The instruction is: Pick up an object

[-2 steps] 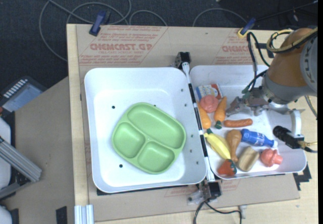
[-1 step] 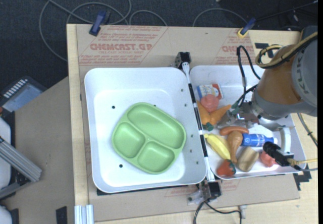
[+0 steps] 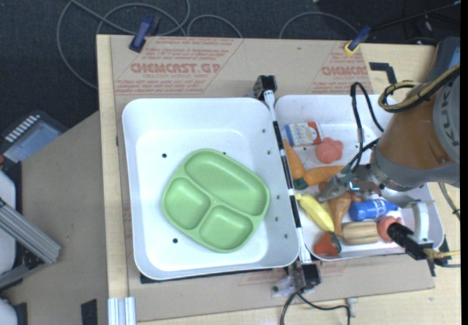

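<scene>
Your hand [image 3: 338, 188] sits low in the right bin [image 3: 330, 105], among crowded toy food [image 3: 333, 203]; whether it grips anything, I cannot tell. Packed this tightly, neighbours like the banana [image 3: 316, 211] may block or slip.

A heap of toy food lies in the right bin [image 3: 307, 107]. A small white carton [image 3: 300, 132] with red and blue print lies at the far left, with a pink-red tomato [image 3: 330, 149] just to its right. An orange carrot [image 3: 294, 162] runs along the left wall. Nearer lie a yellow banana [image 3: 317, 211], a blue can [image 3: 368, 208], a tan bread roll [image 3: 357, 232] and a red strawberry [image 3: 327, 244].
</scene>
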Tool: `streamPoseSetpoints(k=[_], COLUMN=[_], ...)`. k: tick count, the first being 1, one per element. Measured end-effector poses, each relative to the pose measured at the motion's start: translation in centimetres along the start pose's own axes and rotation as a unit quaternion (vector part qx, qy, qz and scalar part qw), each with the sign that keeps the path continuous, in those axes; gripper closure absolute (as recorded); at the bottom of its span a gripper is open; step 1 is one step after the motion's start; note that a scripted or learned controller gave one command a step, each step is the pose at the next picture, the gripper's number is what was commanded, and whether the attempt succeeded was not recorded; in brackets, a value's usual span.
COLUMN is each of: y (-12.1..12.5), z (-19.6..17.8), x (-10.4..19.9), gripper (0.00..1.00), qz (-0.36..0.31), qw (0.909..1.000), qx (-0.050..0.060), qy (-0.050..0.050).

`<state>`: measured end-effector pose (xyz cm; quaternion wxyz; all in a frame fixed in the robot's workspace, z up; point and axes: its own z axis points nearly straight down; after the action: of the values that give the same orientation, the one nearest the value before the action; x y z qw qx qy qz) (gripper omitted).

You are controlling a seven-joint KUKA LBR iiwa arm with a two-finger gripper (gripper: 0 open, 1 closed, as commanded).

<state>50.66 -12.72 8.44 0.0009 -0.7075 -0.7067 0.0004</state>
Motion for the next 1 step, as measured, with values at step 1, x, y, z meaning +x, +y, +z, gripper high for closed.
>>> streamPoseSetpoints(k=[1], y=[0.02], z=[-0.97], x=[0.02], gripper=[1.0], qz=[0.0], qw=[1.0], qx=[-0.001], qy=[0.0])
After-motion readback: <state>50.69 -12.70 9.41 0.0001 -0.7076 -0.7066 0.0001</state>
